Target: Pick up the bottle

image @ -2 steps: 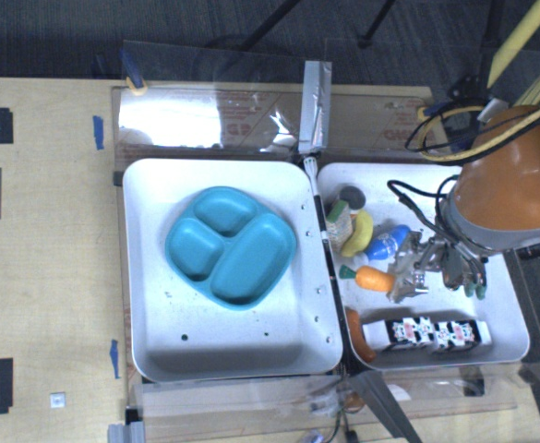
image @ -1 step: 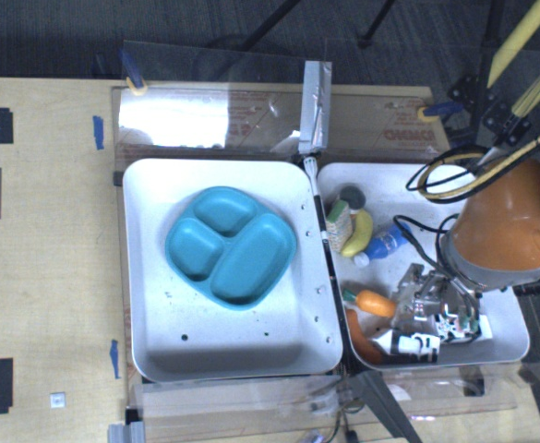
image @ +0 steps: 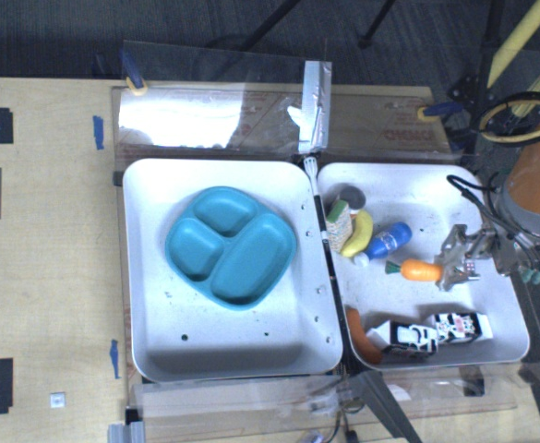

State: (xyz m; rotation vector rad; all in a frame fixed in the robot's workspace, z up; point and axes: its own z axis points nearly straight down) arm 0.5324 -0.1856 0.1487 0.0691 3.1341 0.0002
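Observation:
A small blue bottle with a white cap lies on its side in the right bin, next to a yellow banana. My gripper hangs over the right side of the same bin, to the right of the bottle and apart from it. An orange carrot lies between the bottle and the gripper, close to the fingertips. Nothing shows between the fingers.
The right bin also holds a black-and-white cow-patterned carton at the front, a reddish sausage-like piece at the front left, and a grey-green item by the banana. The left bin holds a blue divided plate.

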